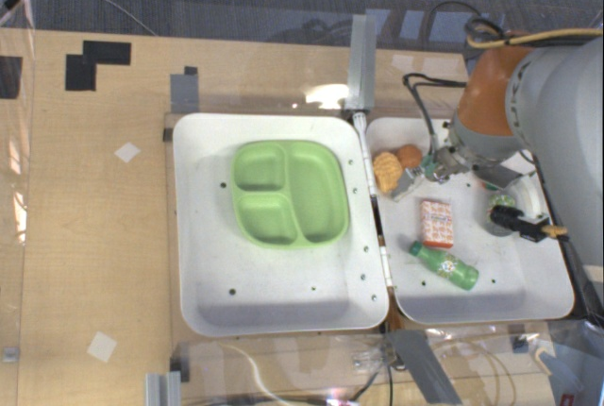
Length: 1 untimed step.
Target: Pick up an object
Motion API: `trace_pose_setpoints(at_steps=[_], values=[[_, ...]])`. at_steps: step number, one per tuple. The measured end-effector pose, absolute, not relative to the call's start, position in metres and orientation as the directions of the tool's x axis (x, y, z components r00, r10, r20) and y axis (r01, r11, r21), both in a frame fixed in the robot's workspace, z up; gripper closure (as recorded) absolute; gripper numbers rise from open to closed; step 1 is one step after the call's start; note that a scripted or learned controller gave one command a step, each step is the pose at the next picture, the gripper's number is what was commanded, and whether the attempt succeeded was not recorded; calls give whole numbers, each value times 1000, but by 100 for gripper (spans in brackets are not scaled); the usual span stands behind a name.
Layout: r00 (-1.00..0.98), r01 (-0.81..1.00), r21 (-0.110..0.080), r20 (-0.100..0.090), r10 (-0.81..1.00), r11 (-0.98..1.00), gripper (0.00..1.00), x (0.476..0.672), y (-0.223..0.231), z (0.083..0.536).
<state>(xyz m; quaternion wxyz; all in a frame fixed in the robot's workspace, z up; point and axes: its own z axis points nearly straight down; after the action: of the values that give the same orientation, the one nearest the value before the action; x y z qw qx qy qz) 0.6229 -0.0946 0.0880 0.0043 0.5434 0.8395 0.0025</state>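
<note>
The right bin (pixel 528 296) holds several small things. A tan, bread-like piece (pixel 386 170) lies at its upper left, with a round orange-brown thing (pixel 410 154) just beside it. A pink and white box (pixel 436 222) lies near the middle, and a green bottle (pixel 445 265) lies on its side below the box. My gripper (pixel 413 179) is low in the bin's upper left, right next to the bread-like piece and the orange-brown thing. I see nothing held in it.
The left bin (pixel 212 291) holds a green divided plate (pixel 287 193). A raised divider (pixel 372 206) separates the two bins. The grey arm with its orange band (pixel 491 93) covers the right bin's upper right corner.
</note>
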Motion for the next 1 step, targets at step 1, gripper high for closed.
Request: trace_pose_setpoints(at_steps=[1], values=[[-417, 908, 18, -14, 909, 418, 100, 627, -95, 103]])
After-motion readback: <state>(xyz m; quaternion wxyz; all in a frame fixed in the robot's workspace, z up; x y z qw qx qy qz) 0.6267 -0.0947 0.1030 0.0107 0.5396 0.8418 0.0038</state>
